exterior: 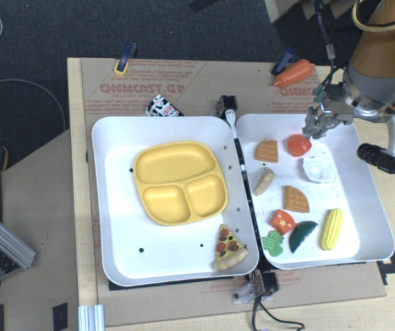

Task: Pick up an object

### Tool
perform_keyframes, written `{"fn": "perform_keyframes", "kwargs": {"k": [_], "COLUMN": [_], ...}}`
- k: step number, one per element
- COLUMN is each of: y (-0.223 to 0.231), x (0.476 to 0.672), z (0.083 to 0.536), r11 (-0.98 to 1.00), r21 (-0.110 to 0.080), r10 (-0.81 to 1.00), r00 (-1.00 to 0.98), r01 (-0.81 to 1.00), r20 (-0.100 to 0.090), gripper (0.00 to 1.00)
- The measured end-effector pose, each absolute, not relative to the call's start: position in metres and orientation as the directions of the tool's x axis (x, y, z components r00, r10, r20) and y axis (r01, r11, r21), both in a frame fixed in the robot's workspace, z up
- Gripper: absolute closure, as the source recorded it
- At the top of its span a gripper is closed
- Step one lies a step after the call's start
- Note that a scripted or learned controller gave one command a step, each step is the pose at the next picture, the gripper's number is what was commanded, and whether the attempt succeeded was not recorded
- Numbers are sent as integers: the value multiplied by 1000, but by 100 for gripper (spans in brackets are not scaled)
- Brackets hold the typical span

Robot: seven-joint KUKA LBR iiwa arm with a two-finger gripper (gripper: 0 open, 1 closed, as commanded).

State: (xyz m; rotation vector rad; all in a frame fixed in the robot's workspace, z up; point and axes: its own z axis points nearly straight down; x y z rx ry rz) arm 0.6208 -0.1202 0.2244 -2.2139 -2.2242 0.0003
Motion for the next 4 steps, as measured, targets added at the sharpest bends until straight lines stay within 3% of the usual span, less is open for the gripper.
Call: {"fn": "perform_keyframes", "kwargs": {"k": [2, 3, 4], "y": [-2, 49, 40], "x": [626, 624, 628], "z": [213, 230, 215], "r11": [6, 7, 0], "r21": [-4, 4, -2], "r10": [1000, 1000, 1000], "r00": [-6, -7, 0], "r01": [1000, 1000, 1000], "r20": [2, 2, -1], "gripper": [100, 100, 100]}}
